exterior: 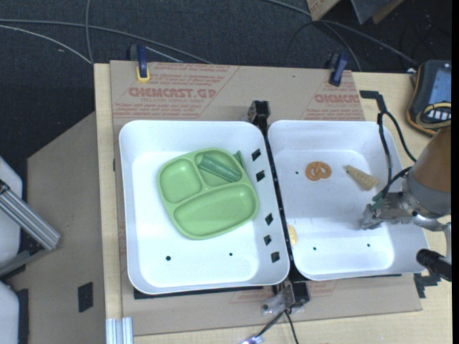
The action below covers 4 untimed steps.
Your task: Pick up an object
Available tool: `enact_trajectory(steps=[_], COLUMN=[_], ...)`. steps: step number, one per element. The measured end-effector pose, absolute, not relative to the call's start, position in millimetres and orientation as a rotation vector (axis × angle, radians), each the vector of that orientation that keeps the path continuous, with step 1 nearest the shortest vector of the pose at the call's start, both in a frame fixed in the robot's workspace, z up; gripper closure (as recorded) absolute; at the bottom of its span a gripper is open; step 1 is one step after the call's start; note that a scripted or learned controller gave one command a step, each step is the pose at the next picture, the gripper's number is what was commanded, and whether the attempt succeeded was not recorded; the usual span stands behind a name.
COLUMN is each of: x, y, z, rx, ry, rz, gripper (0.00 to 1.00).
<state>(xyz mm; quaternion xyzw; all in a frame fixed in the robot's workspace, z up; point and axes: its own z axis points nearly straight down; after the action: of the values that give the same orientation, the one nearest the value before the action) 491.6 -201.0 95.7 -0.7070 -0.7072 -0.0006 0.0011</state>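
The right bin [337,260] holds an orange pretzel-shaped piece [318,170] near its middle back and a tan wedge-shaped piece [361,177] to the right of it. My gripper [371,217] hangs low over the right bin's right side, in front of the tan wedge and apart from it. No object shows between its tips. A green divided plate [208,196] lies in the left bin [193,271], with a darker green flat piece [220,167] resting in its back right compartment.
A black divider strip with clips [267,185] runs between the two bins. A small yellow item [291,235] sits at the right bin's left rim. Cables [387,145] trail over the right bin's back right corner. Blue clamps [142,61] hold the board's far edge.
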Motion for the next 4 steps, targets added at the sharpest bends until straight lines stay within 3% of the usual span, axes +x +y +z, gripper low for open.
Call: enact_trajectory(steps=[1, 2, 3, 4], x=[483.0, 491.9, 492.9, 508.7], y=[-201, -200, -200, -150], z=[152, 214, 236, 224], rx=[-2.225, -2.225, -2.222, -2.213], ry=[-2.225, -2.229, -2.226, -2.225], rz=[-0.004, -0.006, -0.003, -0.001], gripper=[1.0, 1.0, 1.0, 1.0])
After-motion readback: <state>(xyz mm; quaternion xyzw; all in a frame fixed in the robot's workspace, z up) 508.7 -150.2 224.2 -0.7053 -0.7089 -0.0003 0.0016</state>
